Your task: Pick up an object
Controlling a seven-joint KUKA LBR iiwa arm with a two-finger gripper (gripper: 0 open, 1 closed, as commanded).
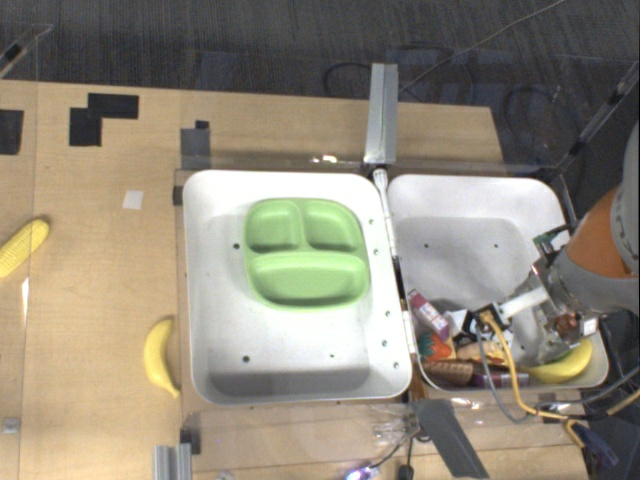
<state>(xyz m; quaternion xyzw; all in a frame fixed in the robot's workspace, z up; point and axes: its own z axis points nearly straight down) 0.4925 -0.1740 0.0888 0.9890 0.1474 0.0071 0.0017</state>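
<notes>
My gripper (549,324) hangs low over the front right corner of the right bin (470,218), reaching in from the right below the orange band (604,236). It is down among a pile of small objects. A yellow banana (566,365) lies just in front of it against the bin's front wall. To its left lie a pink and purple packet (431,316), a red and orange piece (436,348) and a brown item (450,372). A yellow cable (507,360) loops across the pile. No object shows clearly between the fingers.
The left bin (215,268) holds a green divided plate (304,251). On the wooden bench to the left lie a second banana (160,357) and a yellow corn cob (22,249). A metal post (381,114) stands behind the seam between the bins.
</notes>
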